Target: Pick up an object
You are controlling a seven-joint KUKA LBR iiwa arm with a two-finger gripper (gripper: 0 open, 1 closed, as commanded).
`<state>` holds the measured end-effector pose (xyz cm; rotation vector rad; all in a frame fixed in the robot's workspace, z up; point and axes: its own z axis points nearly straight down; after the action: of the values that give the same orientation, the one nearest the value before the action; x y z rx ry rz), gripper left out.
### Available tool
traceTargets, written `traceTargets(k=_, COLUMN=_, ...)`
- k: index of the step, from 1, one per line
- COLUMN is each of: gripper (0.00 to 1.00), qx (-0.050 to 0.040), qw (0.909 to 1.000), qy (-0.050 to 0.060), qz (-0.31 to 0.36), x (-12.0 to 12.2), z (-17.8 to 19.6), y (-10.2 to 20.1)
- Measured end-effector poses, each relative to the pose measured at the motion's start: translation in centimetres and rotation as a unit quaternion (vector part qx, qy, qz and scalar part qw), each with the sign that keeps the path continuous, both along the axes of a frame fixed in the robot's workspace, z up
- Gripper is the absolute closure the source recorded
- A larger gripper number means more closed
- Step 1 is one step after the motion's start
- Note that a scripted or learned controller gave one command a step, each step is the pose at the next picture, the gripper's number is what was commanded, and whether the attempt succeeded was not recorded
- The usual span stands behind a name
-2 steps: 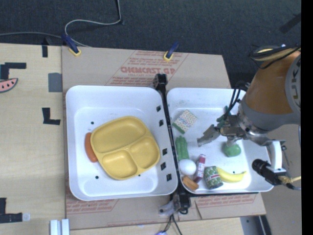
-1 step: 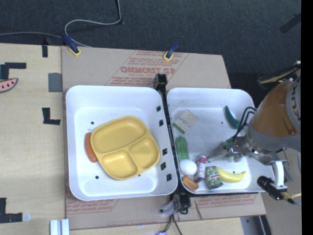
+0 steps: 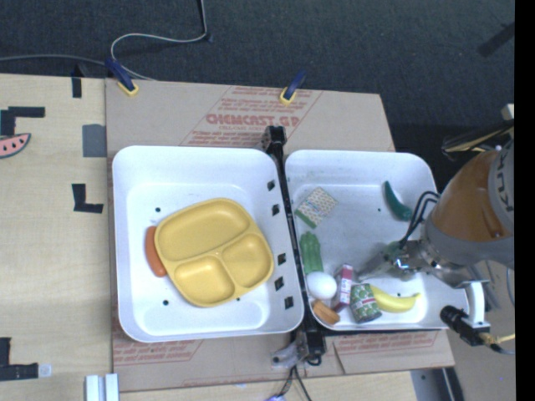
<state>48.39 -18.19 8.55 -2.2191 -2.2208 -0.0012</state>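
White plastic forms the two shallow bins seen side by side on the cardboard-covered surface (image 3: 242,111). The left white bin (image 3: 134,224) is occupied by a yellow three-compartment plastic tray (image 3: 213,251), tilted, with an orange-red object (image 3: 154,252) partly hidden under its left edge. The right white bin (image 3: 359,178) is seen in the lower right of the frame. Along its left and lower side are gathered a small patterned packet (image 3: 316,205), a green cucumber-like piece (image 3: 311,252), a white egg (image 3: 321,286), an orange piece (image 3: 325,312), a pink-and-red item (image 3: 344,278), a green packet (image 3: 364,302) and a yellow banana (image 3: 394,300). A dark green curved piece (image 3: 396,200) lies near the upper right wall. The grey arm with an orange band (image 3: 472,211) is seen at the right edge, its gripper (image 3: 393,261) lowered just above the banana; whether the fingers are open or closed cannot be told, and nothing is seen between them.
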Motion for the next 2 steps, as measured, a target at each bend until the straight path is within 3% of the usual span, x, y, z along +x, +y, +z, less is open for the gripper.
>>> traceTargets(k=1, gripper=1.0, qx=-0.0021, qw=1.0, qy=-0.002, qz=-0.001, x=0.06, z=1.0, y=-0.13)
traceTargets(k=2, gripper=0.0, qx=-0.0021, qw=1.0, qy=-0.002, qz=-0.001, x=0.05, z=0.99, y=-0.13)
